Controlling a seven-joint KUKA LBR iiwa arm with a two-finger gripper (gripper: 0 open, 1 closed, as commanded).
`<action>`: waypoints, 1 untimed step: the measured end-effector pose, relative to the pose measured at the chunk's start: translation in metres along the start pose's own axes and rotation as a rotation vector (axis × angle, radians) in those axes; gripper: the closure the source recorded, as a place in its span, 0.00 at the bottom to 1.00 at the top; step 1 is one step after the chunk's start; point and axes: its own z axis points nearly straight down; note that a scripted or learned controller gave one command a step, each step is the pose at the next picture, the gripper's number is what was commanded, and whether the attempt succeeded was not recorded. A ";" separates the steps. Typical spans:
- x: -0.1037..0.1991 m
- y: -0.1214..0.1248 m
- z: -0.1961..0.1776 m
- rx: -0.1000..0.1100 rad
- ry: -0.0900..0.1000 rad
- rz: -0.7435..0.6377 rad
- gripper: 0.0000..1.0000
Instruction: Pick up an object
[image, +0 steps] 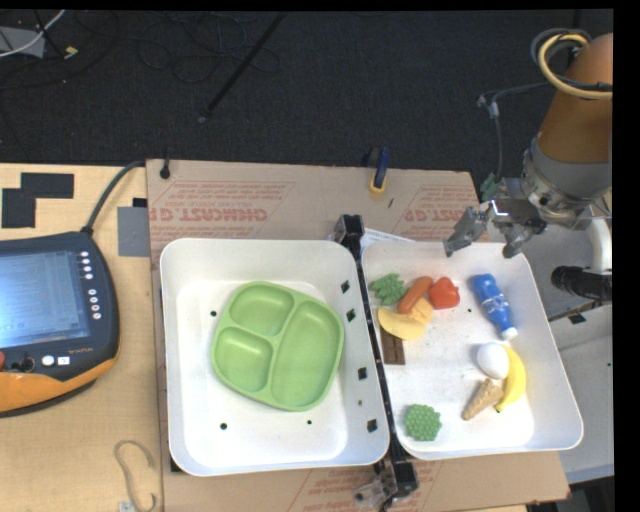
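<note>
My gripper (492, 238) hangs over the far edge of the right bin (556, 400), open with nothing between its fingers. Just below it in the bin lies a blue bottle (493, 303). To the left of that sit a red pepper (444, 293), an orange carrot (415, 295), a green leafy piece (388, 288) and a yellow piece (403, 322). Nearer the front are a white egg (491, 359), a banana (516, 378), a tan cone (482, 400) and a green broccoli (423, 422).
The left bin (190, 400) holds a green divided plate (278, 345). A brown block (393, 351) lies by the divider between the bins. A teach pendant (50, 310) rests at the left of the bench. A blue-and-yellow clamp (378, 170) stands at the back.
</note>
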 end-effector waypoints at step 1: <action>0.000 0.002 -0.007 -0.013 -0.002 -0.002 0.00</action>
